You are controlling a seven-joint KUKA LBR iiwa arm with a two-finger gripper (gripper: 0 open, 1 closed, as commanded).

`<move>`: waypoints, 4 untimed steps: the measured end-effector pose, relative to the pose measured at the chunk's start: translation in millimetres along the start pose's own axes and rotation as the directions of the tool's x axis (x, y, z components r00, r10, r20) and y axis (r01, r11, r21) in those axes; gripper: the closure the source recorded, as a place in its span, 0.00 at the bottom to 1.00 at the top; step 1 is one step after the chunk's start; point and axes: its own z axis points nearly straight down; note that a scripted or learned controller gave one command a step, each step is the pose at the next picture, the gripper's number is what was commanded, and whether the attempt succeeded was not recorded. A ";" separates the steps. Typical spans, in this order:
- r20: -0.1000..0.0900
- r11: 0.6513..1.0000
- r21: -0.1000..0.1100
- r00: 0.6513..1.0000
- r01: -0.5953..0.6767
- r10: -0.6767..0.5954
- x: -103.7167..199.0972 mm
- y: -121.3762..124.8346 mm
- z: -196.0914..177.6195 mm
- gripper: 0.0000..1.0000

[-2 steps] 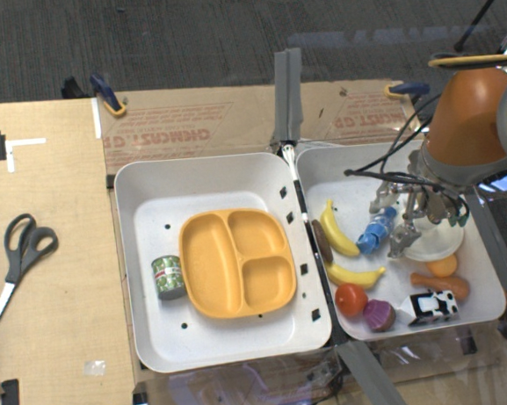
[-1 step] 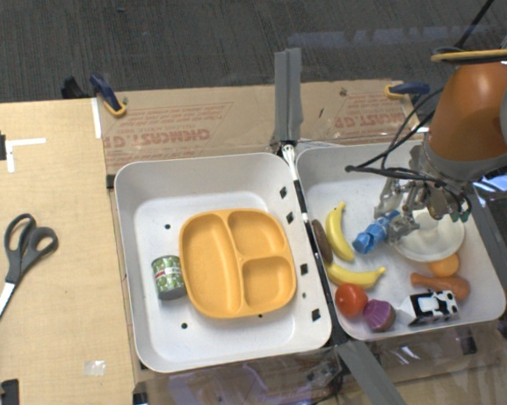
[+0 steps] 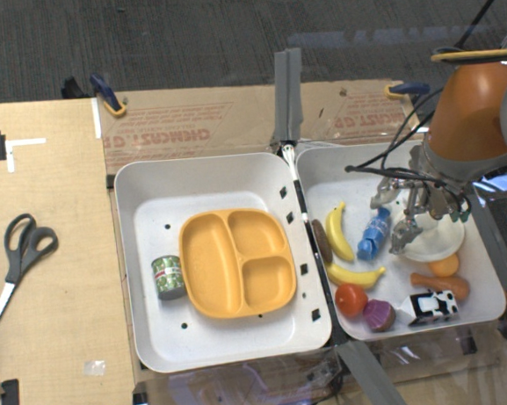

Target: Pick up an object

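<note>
Crowding the gripper (image 3: 402, 219): blue bottle (image 3: 374, 234), bananas (image 3: 338, 231), white dish (image 3: 437, 239)

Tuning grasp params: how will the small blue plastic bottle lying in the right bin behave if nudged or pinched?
The small blue plastic bottle lies on its side, so a sideways nudge would probably roll it. It looks light, likely easy to lift. Its smooth round body may slip between fingers. The upright yellow banana close beside it could block one finger.

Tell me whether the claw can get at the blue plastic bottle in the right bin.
Probably yes: the claw hangs just right of the blue plastic bottle, which lies uncovered, though a yellow banana lies close alongside.
</note>
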 end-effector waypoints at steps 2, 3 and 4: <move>-0.006 0.997 -0.002 0.997 -0.083 0.083 0.2 64.2 10.8 0.00; -0.003 1.000 -0.001 1.000 -0.027 0.027 34.4 -20.1 9.9 0.00; -0.007 0.992 -0.002 0.992 -0.125 0.125 51.8 29.2 10.9 0.00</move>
